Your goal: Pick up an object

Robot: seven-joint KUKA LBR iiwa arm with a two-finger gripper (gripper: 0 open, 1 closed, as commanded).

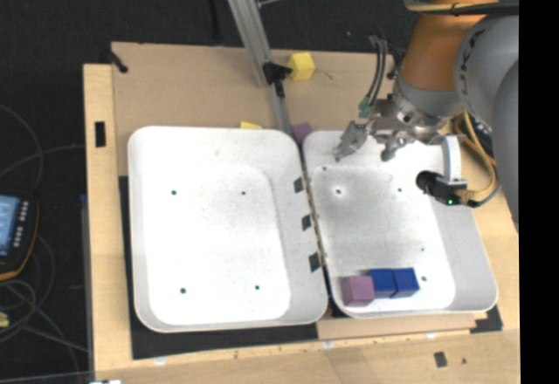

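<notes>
Camera view, looking down at a slant on the tan wooden surface (pixel 210 81). Two shallow white plastic bins sit side by side: left bin (pixel 157 199), right bin (pixel 463 273).

Grey arm with its orange band (pixel 437 46) reaches in from the right and hangs over the far end of the right bin. Two-finger gripper (pixel 371 140) points down. The fingers (pixel 349 142) stand spread apart, nothing between them; they appear to be above the bin floor, though height is hard to judge from this angle.

Candidates for pickup lie well apart from the gripper, at the near edge of the right bin: a blue rectangular block (pixel 391 281) touching a small purple cube (pixel 357 289), both pushed up against the bin wall. Likely they slid there; the wall may crowd a grasp.

Outside the bins: a yellow cube (pixel 302 66) on the surface by a slanted metal rail (pixel 249 16), a yellow scrap (pixel 251 125) and a purple piece (pixel 302 131) half hidden behind the bin rims, shapes unclear.

Judgement: task not yet done, approach still ahead.
</notes>
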